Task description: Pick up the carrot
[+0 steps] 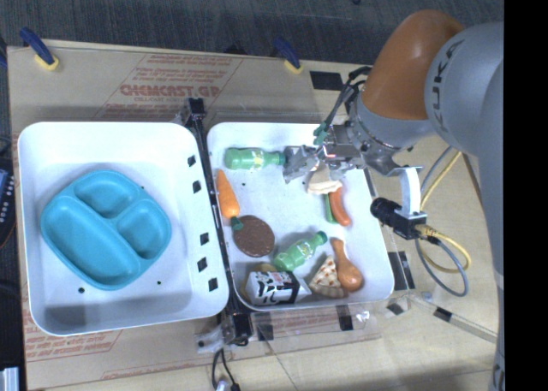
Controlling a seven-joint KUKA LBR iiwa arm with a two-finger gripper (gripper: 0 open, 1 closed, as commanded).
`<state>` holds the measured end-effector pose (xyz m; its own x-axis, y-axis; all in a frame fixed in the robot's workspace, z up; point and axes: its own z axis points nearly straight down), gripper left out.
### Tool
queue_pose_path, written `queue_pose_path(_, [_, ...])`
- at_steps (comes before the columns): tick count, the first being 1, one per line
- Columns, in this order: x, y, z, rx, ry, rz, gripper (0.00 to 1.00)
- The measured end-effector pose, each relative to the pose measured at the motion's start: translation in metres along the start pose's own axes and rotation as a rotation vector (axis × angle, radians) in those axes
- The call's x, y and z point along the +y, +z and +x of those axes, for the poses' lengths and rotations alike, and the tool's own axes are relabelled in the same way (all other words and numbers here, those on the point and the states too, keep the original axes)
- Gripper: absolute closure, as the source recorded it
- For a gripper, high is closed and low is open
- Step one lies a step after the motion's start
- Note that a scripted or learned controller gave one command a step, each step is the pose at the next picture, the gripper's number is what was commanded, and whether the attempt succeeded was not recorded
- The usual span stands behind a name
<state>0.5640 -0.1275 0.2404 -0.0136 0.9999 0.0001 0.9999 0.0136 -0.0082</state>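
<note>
The carrot (227,195), orange and tapered, lies along the left wall of the right bin (377,244), pointing towards the back. My gripper (308,162) hangs over the back middle of that bin, to the right of and slightly behind the carrot, well apart from it. A green bottle (249,158) lies between them at the back. A small beige item (324,184) sits just below the gripper; whether it is touched is unclear.
Near the gripper lies a red sausage (339,207). A brown round patty (254,235), a second green bottle (300,251), a drumstick (345,265), a pizza slice (324,278) and a black-and-white carton (272,287) fill the bin's front. The left bin (34,295) holds a blue divided plate (104,227).
</note>
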Motion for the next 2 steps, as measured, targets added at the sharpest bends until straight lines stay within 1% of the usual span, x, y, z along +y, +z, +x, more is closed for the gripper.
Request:
queue_pose_path(1, [0.009, 0.15, 0.024, 0.0, 0.316, -0.001, 0.0])
queue_pose_path(2, [0.051, 0.044, 0.092, 0.002, 0.15, -0.01, 0.0])
